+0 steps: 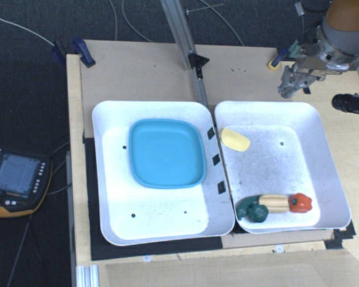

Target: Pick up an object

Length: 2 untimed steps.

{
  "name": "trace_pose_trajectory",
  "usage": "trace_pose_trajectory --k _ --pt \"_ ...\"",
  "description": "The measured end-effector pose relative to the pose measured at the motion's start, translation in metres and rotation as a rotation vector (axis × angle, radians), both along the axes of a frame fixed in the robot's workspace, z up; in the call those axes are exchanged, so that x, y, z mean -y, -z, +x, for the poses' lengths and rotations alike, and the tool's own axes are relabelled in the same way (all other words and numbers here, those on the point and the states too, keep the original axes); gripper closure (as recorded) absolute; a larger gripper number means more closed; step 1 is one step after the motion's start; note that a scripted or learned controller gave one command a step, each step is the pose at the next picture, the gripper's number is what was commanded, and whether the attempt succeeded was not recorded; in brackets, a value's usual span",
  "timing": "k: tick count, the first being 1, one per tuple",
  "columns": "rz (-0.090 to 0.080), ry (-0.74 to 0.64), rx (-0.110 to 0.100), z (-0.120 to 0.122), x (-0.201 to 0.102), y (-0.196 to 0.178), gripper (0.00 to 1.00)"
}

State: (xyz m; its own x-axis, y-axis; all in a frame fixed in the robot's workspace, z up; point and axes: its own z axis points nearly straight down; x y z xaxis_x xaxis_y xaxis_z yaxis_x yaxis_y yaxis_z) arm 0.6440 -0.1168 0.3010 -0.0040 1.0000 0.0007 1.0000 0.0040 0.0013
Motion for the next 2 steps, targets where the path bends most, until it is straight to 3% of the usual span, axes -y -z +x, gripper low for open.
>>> trace_pose_trajectory --k 1,2 --pt "0.001 -0.001 -0.001 0.001 -0.060 0.016 1.00" --pt "0.000 -0.001 -0.002 -0.012 -0.114 0.033 1.00"
